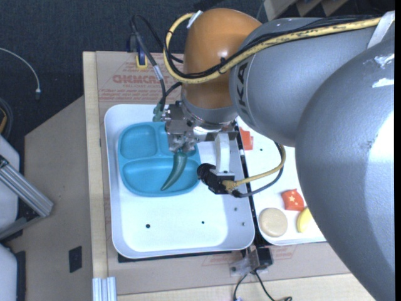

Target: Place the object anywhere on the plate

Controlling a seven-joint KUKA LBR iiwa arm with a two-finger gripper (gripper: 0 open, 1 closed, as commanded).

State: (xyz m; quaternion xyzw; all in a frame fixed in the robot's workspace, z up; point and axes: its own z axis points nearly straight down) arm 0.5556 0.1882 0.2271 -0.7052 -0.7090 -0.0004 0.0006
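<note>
Green pepper (175, 171) hung from the gripper (182, 147), its stem end pinched between the fingers — jaws closed narrow on it — while its curved tip lay over the blue divided plate (139, 158) in the left bin (182, 231). In the right bin (270, 238) sat a tan round piece (273, 221), a red piece (292, 199) and a yellow piece (304, 219) — well apart from the plate.

I count two white bins (182, 243), one blue plate (141, 162), one green pepper (175, 171), one round beige piece (273, 221), one red piece (292, 199) and one yellow piece (303, 220).
</note>
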